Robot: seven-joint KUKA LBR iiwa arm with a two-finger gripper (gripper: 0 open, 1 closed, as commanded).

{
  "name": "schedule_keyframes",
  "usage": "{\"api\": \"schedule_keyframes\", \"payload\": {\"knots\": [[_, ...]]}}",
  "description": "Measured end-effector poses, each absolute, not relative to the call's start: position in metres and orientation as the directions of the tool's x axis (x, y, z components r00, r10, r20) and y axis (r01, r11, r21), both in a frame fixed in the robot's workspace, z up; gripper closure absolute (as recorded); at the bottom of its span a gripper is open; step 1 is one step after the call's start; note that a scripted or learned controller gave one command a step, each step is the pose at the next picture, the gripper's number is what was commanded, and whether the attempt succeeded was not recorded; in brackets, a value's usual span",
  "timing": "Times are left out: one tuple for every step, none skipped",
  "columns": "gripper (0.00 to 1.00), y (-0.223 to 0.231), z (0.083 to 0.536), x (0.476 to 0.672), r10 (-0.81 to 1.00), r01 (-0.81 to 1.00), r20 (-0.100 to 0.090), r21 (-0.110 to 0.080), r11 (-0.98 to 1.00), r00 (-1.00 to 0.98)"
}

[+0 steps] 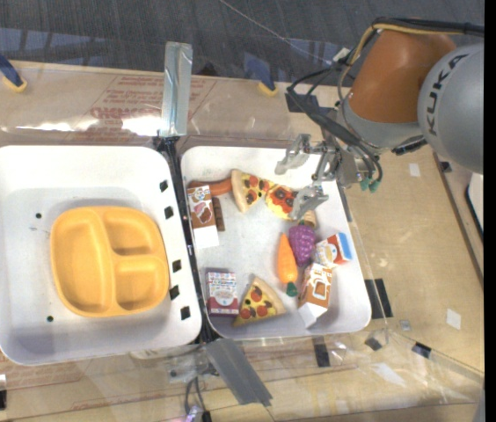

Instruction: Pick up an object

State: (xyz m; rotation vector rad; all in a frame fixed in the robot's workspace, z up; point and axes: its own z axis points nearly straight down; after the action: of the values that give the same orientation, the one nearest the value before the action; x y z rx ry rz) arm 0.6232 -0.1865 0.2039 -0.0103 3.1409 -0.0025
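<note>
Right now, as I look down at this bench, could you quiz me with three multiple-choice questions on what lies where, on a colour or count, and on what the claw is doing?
1. Where does the yellow divided tray lie?
A. In the left bin
B. In the right bin
C. On the bench outside both bins

2. How many pizza slices lie in the right bin?
A. None
B. Two
C. Five

3. What is the claw doing?
A. Resting on the yellow tray
B. Hanging over the far right part of the toy bin, with nothing seen between its fingers
C. Parked over the left bin

Answers: 1 A, the tray sits on the left bin's floor. 2 B, one slice lies near the far edge and one near the front. 3 B, its metal fingers spread above the toys there.
</note>
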Motion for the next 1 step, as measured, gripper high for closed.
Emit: {"api": "schedule_keyframes", "payload": {"knots": [[0.00, -0.2058, 0.0925, 0.5554, -0.112, -0.112, -0.003, -0.001, 0.994, -0.994]]}}
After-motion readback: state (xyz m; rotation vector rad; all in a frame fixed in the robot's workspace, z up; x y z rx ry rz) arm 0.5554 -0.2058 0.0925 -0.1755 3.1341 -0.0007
